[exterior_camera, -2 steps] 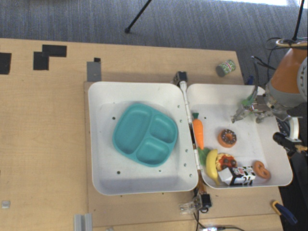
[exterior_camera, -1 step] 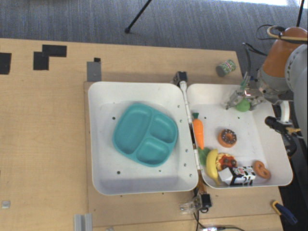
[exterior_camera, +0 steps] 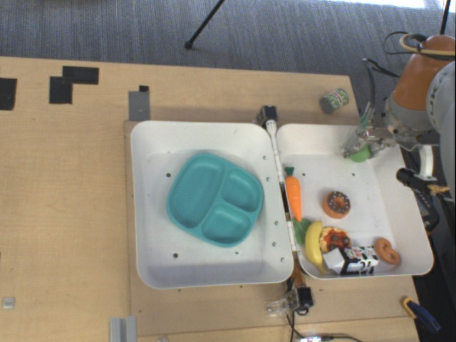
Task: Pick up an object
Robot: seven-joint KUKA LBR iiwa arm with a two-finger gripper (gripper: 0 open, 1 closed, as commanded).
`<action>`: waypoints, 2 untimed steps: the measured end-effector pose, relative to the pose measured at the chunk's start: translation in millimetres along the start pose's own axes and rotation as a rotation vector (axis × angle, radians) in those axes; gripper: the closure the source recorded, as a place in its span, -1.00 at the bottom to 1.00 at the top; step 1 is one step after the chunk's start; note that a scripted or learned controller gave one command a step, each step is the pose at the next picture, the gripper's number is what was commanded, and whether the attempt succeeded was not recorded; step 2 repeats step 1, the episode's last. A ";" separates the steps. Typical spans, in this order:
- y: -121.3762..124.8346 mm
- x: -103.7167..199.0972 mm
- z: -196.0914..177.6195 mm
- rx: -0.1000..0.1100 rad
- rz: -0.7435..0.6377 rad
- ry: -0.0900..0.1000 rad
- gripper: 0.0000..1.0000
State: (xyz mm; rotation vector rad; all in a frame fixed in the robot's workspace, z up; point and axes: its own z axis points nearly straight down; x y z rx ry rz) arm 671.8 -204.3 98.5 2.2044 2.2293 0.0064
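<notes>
My gripper [exterior_camera: 367,142] hangs over the far right corner of the right bin [exterior_camera: 399,191], and a small green object [exterior_camera: 360,153] sits right at my fingertips; whether my jaws are closed on it or merely beside it, I cannot tell. Along the bin's left wall lies a carrot [exterior_camera: 293,198]. Mid-bin rests a chocolate doughnut [exterior_camera: 336,204]. At the near edge cluster a banana [exterior_camera: 313,242], a black-and-white carton [exterior_camera: 354,261] and a brown ring [exterior_camera: 387,251]. The left bin [exterior_camera: 153,191] holds a teal divided plate [exterior_camera: 215,199]. A small can [exterior_camera: 334,100] lies on the bench beyond the bins.
</notes>
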 end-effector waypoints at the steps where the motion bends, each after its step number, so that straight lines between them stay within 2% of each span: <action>1: -8.5 50.9 -65.0 0.001 0.003 0.002 1.00; 2: -8.5 50.9 -65.0 0.001 0.003 0.002 1.00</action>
